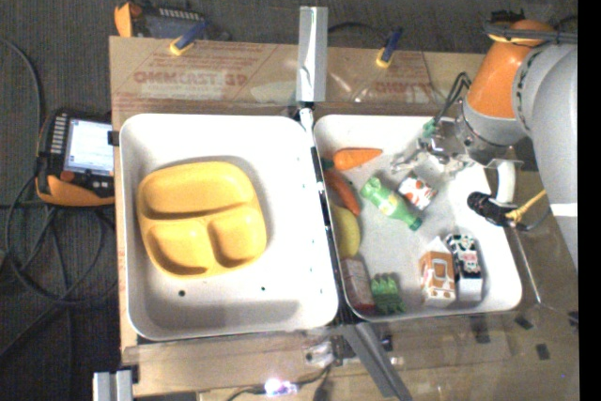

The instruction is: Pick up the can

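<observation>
When read from left to right, table (188, 75): brown board carrying two shallow white bins side by side.
Left bin (131, 230): home to one thing, a yellow divided tray (202, 216), lying flat near the middle; well apart from the task's thing, so no part in this step.
Right bin (427, 235): crowded with small groceries, hence little free room around any of them.
Carrot (359, 158): orange, near the far left corner, lying flat.
Yellow fruit (348, 235): against the left wall, below the carrot.
Green block (387, 292): near the front wall, beside a brown packet (357, 279).
Green bottle (391, 205): on its side, slanting down to the right, just beside the can; likely to be nudged by a careless approach.
Can (416, 192): small, white with a red label, lying tilted in the upper middle of the right bin, on the bin floor, just below the tool.
Tool (434, 150): poised over the far side of the right bin, right above the can, probably lined up for a descent; apart or together, cannot tell; nothing visibly gripped.
Cartons: an orange carton (437, 275) and a black-and-white carton (465, 258) standing near the front right corner, clear of the can.
Arm (498, 89): grey with an orange band, reaching in from the right.
Stage, as a judgement: approach only, lift not yet made.
</observation>
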